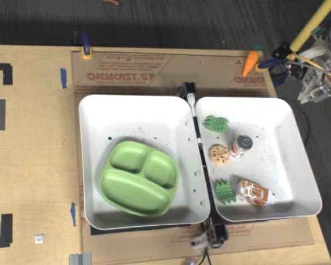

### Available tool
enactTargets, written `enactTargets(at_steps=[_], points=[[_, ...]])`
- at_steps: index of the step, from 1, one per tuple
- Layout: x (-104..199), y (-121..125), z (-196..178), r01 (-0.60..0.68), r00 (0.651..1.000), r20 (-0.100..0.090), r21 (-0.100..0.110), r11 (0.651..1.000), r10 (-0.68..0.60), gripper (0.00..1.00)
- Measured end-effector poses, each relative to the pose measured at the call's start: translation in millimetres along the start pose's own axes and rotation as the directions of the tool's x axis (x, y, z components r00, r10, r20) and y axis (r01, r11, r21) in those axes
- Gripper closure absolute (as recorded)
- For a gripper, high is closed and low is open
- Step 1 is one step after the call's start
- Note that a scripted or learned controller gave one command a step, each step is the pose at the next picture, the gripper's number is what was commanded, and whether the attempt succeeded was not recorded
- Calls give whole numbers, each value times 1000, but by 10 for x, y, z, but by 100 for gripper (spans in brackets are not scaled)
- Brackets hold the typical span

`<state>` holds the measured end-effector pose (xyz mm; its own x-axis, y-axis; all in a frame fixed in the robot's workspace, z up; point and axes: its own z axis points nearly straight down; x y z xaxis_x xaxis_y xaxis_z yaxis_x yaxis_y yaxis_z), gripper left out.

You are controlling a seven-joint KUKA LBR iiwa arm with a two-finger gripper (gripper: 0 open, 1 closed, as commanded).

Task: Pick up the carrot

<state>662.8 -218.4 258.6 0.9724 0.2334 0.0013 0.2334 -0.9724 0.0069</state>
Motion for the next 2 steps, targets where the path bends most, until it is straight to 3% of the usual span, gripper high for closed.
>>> enactTargets(at_steps=[1, 2], points=[[-123, -750, -219, 343, 939, 1, 11, 939, -343, 100], [-284, -1265, -156, 674, 739, -3, 10, 739, -674, 100]])
